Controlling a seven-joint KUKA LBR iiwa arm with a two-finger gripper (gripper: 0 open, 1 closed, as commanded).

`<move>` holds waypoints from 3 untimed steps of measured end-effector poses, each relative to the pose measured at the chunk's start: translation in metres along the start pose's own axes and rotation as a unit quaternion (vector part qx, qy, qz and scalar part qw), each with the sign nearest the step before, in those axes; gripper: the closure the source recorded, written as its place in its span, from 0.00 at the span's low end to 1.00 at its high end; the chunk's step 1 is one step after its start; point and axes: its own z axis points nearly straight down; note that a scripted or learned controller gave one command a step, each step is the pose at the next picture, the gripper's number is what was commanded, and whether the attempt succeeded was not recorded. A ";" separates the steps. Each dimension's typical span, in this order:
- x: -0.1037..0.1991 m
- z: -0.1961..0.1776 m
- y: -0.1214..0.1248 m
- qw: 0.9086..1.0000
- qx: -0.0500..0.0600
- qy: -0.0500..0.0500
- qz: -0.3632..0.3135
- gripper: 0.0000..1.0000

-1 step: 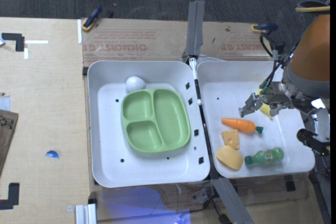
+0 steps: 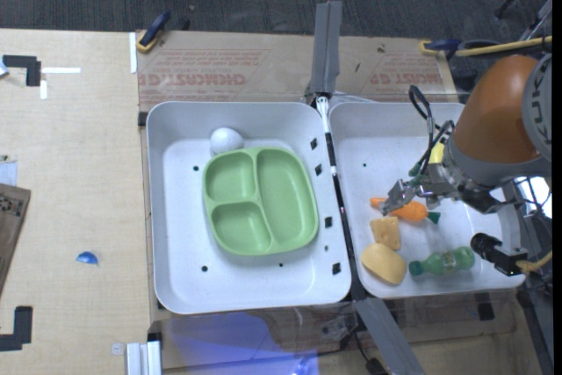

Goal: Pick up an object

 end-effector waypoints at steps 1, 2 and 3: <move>-0.006 0.045 0.014 0.999 -0.001 0.000 0.032 0.00; -0.007 0.037 0.013 0.999 0.000 0.000 0.034 1.00; 0.025 -0.055 0.078 0.997 -0.001 -0.001 0.072 1.00</move>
